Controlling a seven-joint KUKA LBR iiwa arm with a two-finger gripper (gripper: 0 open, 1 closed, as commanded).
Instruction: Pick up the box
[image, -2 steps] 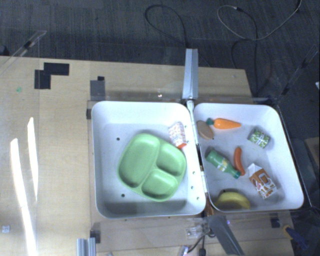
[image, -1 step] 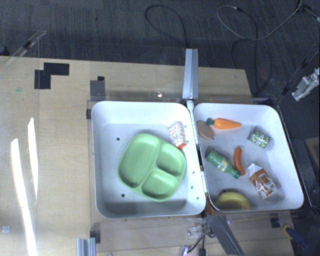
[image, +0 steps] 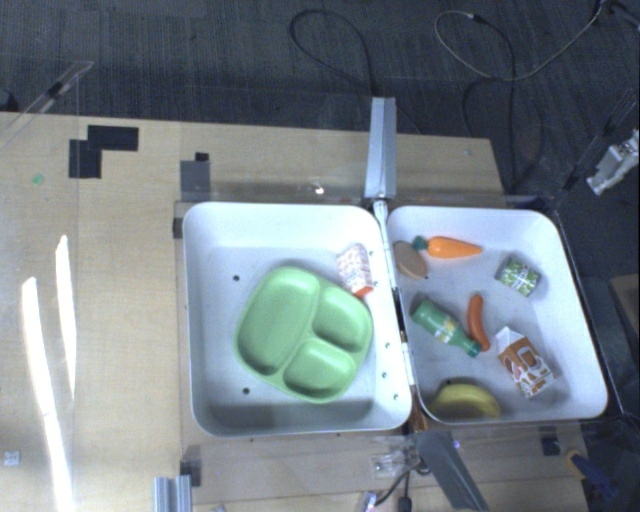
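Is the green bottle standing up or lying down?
Lying down. The green bottle rests on its side on the floor of the right bin, its cap end pointing toward the banana.

The gripper (image: 612, 168) is a small, pale grey-white, blocky piece with darker grey shading along its edges. It is too blurred for screws or markings. A thin dark cable (image: 578, 178) runs just beside it.

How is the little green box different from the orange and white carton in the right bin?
The green box is smaller than the orange carton. The box is green with white markings; the carton is orange and white. The box sits toward the bin's far side, near the carrot; the carton lies toward the near right corner, beside the sausage. Both rest at a slant in the right bin, untouched.
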